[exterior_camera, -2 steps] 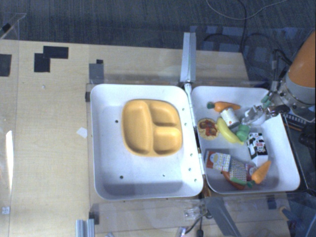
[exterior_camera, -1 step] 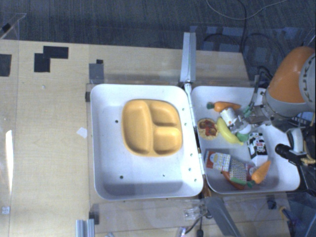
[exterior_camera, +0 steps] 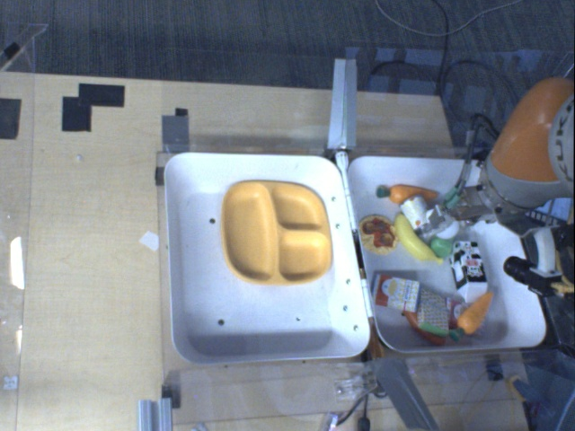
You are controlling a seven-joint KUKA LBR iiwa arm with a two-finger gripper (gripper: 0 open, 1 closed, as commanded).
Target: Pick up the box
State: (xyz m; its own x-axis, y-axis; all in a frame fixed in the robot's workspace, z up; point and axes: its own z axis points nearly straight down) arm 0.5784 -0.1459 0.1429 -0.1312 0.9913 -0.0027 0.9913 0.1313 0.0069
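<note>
The box (exterior_camera: 419, 299) is lying flat near the right bin's (exterior_camera: 530, 330) front wall, at 7 o'clock from the jaws (exterior_camera: 437, 224), well apart. The arm (exterior_camera: 530, 151) is reaching in from 3 o'clock; I cannot tell the jaws' opening.

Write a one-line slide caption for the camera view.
KUKA arm reaches over the right bin of toy food, near the box; a yellow divided tray sits in the left bin.

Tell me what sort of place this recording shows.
Most likely a robot lab test bench, not a home or kitchen: two white bins, left and right, are fixed to a wooden bench, toy food fills the right one, and loose cable lies on the carpet.
</note>
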